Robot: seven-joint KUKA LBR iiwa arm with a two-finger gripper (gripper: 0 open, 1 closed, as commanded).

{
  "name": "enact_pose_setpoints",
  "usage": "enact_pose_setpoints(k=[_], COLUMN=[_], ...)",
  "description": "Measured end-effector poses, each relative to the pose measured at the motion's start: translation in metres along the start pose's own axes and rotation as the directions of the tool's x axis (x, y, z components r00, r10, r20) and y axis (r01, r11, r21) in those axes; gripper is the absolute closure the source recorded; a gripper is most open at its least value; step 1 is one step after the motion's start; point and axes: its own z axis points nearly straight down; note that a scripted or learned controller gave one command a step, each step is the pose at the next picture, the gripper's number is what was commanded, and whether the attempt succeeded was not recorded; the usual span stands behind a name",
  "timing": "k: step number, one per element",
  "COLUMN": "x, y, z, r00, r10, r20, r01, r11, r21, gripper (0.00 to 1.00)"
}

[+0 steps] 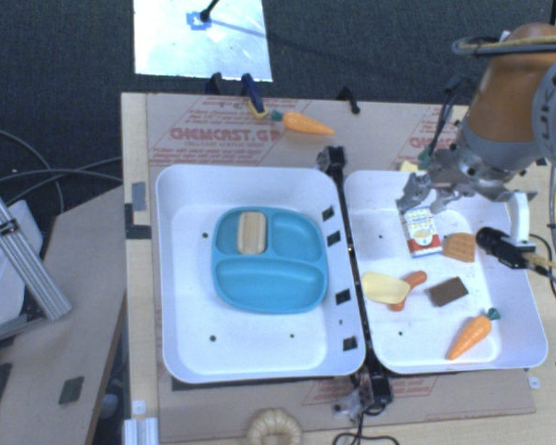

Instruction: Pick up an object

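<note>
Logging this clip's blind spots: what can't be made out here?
- Gripper, camera view: it hangs over the carton; the slanted angle leaves contact unclear.
- Carton: print too small to read.
- Arm: cut off by the right edge.
- Ring: cut off by the bottom edge.

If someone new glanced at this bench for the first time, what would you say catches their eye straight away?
Probably the blue divided plate in the middle of the left bin, with a tan bread-like piece in its upper left compartment. Next, the arm's gripper hangs over the right bin, just above a small red and white carton. An orange toy carrot lies near that bin's front right corner.
</note>
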Motion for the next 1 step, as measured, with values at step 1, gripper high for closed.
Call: enact_pose_setpoints(k=[1], x=[0.0222], y=[-0.0368], z=[0.0019], r00=[1.0], r10=[-0.002], r20=[0.0], r01=[0.002], r11=[1.0], r21=[-0.002], gripper=[1.0])
